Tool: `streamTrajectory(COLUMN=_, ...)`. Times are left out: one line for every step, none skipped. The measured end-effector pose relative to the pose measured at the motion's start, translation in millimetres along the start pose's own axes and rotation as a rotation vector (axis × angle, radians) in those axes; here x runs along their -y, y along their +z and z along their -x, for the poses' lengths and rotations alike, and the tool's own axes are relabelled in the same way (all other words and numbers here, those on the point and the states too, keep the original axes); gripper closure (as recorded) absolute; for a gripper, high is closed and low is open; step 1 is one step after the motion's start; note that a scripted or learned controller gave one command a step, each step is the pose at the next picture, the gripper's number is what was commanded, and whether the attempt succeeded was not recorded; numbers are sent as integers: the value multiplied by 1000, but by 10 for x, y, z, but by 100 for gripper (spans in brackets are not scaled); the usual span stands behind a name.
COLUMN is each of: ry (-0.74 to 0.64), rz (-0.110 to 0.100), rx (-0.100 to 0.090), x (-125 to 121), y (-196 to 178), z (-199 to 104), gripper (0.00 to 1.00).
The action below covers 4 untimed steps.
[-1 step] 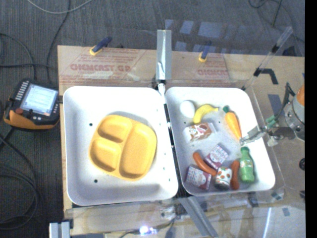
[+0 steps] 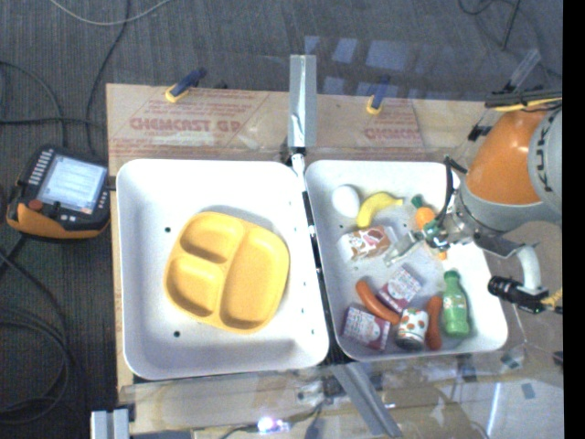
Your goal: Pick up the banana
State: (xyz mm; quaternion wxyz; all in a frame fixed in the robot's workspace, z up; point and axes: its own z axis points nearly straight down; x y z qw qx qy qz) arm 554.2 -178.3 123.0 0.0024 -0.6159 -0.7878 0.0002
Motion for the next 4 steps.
streamTrajectory(ry=-110, rz=1, rx=1, x=-649, y=298, z=156, gripper=0)
streamTrajectory(ry=-159, rz=-48, rx=-8, x=-977, y=367, z=-26, gripper=0)
streamTrajectory(ry=-159, rz=-52, rx=-4, x=-970, y=297, z=-22, gripper=100)
streamTrajectory(ry=258, rz=0, rx=5, x=-1135, y=-411, z=-269, gripper=100)
